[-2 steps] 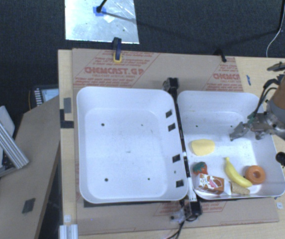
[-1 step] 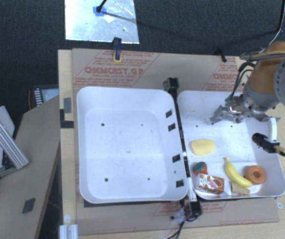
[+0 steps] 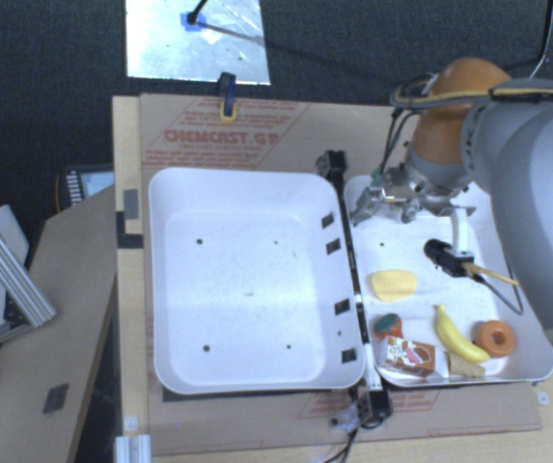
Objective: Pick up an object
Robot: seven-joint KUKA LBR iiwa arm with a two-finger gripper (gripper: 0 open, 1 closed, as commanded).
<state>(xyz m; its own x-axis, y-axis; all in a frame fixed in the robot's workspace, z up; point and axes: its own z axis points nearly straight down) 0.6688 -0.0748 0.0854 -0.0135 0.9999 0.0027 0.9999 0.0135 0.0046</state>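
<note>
My gripper [image 3: 388,204] hangs over the far left corner of the right bin [image 3: 537,355], below the orange band of the arm. Nothing shows between its fingertips. Nearer the front of that bin lie a pale yellow lump [image 3: 393,285], a banana [image 3: 455,334], an orange ring [image 3: 495,338], a small red fruit [image 3: 387,325], a red and white packet [image 3: 410,356] and a tan piece [image 3: 466,365]. The pale yellow lump is the closest of these to the gripper, a short way in front of it.
The left bin [image 3: 175,196] stands beside the right one, with black clips [image 3: 342,307] along the shared wall. Both rest on a cardboard sheet [image 3: 228,128]. A shiny foil sheet [image 3: 197,27] lies behind the bench. The arm's grey body [image 3: 532,181] covers the right bin's far right side.
</note>
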